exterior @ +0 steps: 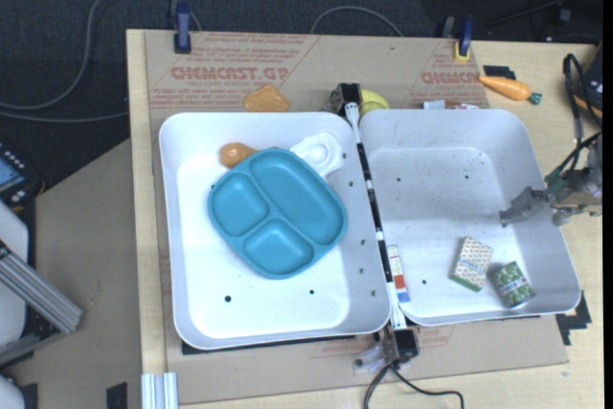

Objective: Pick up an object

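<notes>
Carton (pixel 471 262) and small green can (pixel 511 284) lay side by side in the right bin (pixel 431 144), just below and left of the gripper (pixel 525 206) at the bin's right rim. Whether it was open or closed could not be told, and nothing showed in it. A good grasp would probably have meant centring over one item, well clear of its neighbour.

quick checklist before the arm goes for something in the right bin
1. Targets present in the right bin: ok, a small patterned box and a green can lie near its front right corner.
2. Box and can apart enough for a clean single grasp: not ok, they look close to touching.
3. Gripper over the right bin: ok, at its right edge, behind the two items.
4. Gripper empty: cannot tell, too blurred.
5. Blue tray out of the way: ok, it sits in the left bin.
</notes>
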You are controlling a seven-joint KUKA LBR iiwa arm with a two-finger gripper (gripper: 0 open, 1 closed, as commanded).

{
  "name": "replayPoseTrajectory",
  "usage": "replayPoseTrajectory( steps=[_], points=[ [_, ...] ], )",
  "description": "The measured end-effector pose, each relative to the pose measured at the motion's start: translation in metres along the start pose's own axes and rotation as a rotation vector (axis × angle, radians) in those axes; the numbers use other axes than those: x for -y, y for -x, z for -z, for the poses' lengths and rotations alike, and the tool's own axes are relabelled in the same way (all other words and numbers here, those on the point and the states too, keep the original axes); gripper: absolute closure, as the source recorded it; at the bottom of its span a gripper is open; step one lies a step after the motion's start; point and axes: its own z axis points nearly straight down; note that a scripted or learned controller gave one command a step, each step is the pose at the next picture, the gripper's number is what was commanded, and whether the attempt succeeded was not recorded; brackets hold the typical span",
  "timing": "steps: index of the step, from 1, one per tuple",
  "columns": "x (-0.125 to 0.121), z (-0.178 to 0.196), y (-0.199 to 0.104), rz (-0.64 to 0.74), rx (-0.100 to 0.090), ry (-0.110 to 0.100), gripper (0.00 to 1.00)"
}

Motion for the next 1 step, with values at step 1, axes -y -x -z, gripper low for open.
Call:
replayPoseTrajectory(
  steps=[1],
  points=[
    [0.0243, -0.0153, -0.0142, 0.004, -0.003, 0.000, 0.00]
  ],
)
